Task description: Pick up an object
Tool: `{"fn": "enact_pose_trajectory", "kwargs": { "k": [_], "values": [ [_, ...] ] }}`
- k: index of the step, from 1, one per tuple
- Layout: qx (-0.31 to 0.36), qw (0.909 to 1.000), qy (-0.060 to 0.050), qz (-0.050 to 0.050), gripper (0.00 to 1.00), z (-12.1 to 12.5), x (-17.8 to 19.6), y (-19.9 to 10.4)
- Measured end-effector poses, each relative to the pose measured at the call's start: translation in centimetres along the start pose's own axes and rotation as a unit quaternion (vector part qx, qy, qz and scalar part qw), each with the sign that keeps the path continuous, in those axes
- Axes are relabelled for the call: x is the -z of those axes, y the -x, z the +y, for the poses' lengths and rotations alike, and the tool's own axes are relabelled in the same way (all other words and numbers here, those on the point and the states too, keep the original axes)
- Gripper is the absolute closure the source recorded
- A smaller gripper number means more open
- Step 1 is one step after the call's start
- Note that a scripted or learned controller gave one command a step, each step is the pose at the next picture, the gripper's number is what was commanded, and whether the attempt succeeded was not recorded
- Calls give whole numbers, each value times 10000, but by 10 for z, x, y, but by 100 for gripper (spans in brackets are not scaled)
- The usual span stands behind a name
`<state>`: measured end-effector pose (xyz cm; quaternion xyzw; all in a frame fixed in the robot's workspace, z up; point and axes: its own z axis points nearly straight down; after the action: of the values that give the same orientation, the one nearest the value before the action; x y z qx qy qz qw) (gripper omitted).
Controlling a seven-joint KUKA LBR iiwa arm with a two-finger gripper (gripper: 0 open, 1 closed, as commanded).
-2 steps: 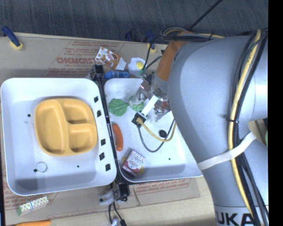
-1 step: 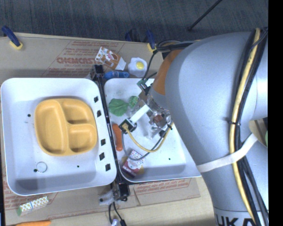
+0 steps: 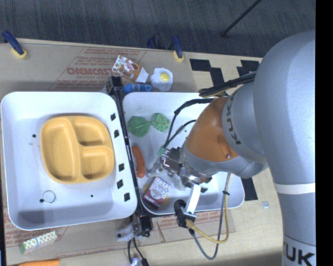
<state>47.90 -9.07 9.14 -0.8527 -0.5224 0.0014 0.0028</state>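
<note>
In the right bin lie a flat green leaf-shaped piece, a knobbly green piece, an orange sausage-shaped piece along the left wall, and a red and white packet near the front wall. My gripper hangs low over the middle of this bin, just right of the orange piece and above the packet. The orange band and grey wrist cover the bin's right half. I see nothing held by the gripper.
The left bin holds a yellow divided tray. Behind the bins sit a small carton, a blue object and a white and yellow object. A wrapped packet lies at the bench's front left. Cables dangle by the front edge.
</note>
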Motion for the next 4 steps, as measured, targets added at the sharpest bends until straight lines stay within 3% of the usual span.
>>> {"fn": "enact_pose_trajectory", "kwargs": {
  "k": [1,2,3,4],
  "values": [
    [712,9975,13,-3,0,23,0,4],
    [85,10000,8,-4,0,66,0,-17],
    [988,9951,16,-4,0,133,1,-32],
    [1062,9943,14,-1,0,158,1,-81]
  ]
}}
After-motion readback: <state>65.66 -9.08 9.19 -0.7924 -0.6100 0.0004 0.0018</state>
